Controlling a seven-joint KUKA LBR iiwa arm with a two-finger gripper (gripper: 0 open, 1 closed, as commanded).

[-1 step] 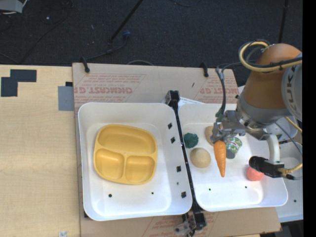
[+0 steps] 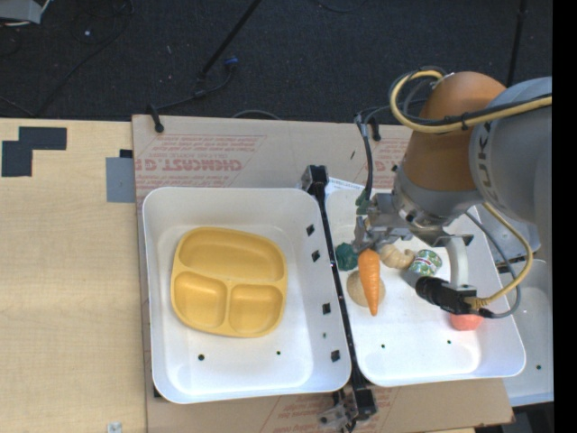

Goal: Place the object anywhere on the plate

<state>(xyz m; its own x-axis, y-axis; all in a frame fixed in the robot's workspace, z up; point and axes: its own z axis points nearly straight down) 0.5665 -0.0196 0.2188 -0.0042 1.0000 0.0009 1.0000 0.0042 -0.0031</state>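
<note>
Carrot (image 2: 370, 280), orange, tapered, tip down, right bin (image 2: 424, 359)

Two white bins side by side on the surface (image 2: 72, 314). Left bin (image 2: 180, 368) carries a yellow plate (image 2: 230, 280) with three compartments, lying flat near the bin's middle. Right bin (image 2: 424, 359) holds a cluster: an orange carrot (image 2: 370, 278) lying over a tan rounded item (image 2: 359, 289), a small dark green piece (image 2: 346, 256) just beside the carrot's top, a pale lumpy item (image 2: 394, 256), a white-and-green round item (image 2: 425, 262), a pink piece (image 2: 465, 321) (partly under a black cable fitting). The arm's end effector (image 2: 371, 237) hangs just above the carrot's top end, at the bin's left side.
</note>
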